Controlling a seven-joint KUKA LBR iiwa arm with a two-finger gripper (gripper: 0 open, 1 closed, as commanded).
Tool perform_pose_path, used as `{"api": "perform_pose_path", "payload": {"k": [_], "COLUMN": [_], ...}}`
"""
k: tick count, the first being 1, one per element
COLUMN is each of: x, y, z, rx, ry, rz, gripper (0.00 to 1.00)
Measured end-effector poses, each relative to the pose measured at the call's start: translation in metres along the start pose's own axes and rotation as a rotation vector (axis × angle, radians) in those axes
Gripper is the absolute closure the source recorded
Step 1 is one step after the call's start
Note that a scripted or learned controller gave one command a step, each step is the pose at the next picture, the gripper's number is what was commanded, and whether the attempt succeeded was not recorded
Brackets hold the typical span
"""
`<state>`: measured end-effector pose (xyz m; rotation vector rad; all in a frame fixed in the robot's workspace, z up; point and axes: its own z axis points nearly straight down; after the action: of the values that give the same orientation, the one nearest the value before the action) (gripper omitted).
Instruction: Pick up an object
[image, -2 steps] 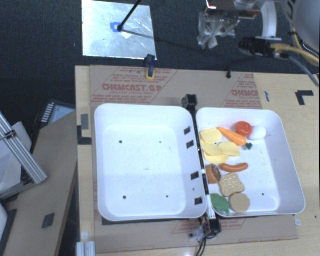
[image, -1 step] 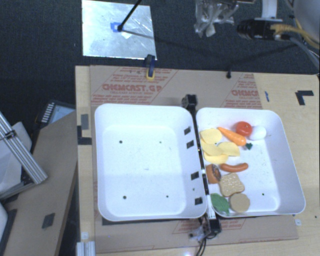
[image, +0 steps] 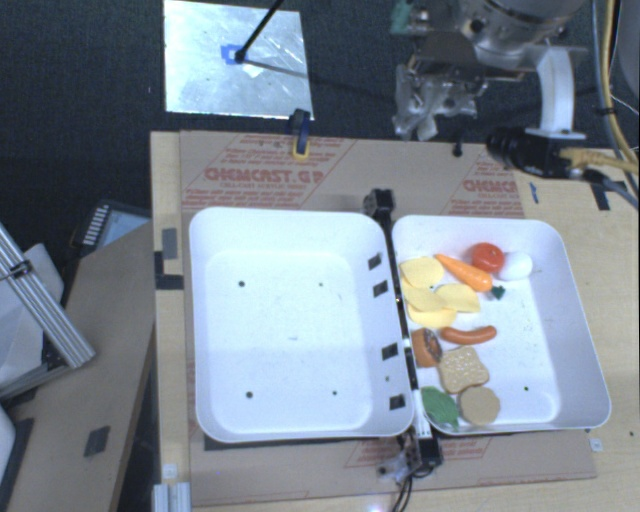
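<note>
Lying in the right bin (image: 575, 330), carrot (image: 464, 270) well below tool (image: 428, 100).

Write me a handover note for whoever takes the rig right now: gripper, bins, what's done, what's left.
Gripper: raised behind the bench's far edge, above the right bin; nothing visible between its fingers.
Right bin: all toy food lies along its left side: tomato, white egg, carrot, yellow slices, sausage, cracker, round biscuit, green leaf.
Left bin: no items seen in it.
Done: no pick yet.
Left: descend, grasp one item, lift. The tomato or sausage look least crowded.
</note>
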<state>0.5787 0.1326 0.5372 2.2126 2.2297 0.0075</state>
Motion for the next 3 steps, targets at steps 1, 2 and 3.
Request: {"api": "perform_pose_path", "payload": {"k": [1,2,3], "x": [0.000,-0.009,-0.012], "y": [0.023,0.066,0.090], "z": [0.002,0.003,0.003], "rx": [0.001,0.000,0.000], "ry": [-0.003,-0.004,-0.004], "rz": [0.006,0.008,0.008], "gripper": [1.00,1.00,1.00]}}
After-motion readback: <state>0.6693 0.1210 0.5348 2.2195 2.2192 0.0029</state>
